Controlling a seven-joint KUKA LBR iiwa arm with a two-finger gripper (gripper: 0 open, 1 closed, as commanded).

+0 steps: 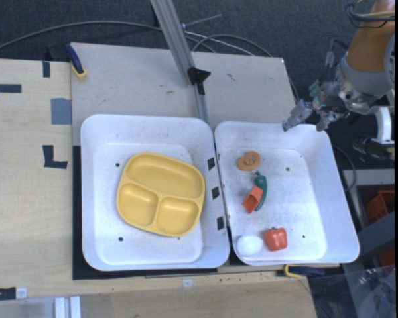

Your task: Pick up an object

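My gripper [306, 118] hangs over the far right rim of the right bin [331, 177], fingers spread apart with nothing between them. In that bin lie a tan round piece [249, 160], a carrot with a green top [255, 194], a red pepper [275, 238] and a white ball [249, 245]. All of them sit left of and nearer than the gripper, well apart from it. A yellow divided plate [161, 193] rests in the left bin [93, 177].
A slanted metal pole [179, 45] stands behind the bins, ending at a black clamp [198, 75]. Cables [119, 26] run across the dark floor at the back. A blue and yellow clamp [75, 61] sits at the board's far left corner.
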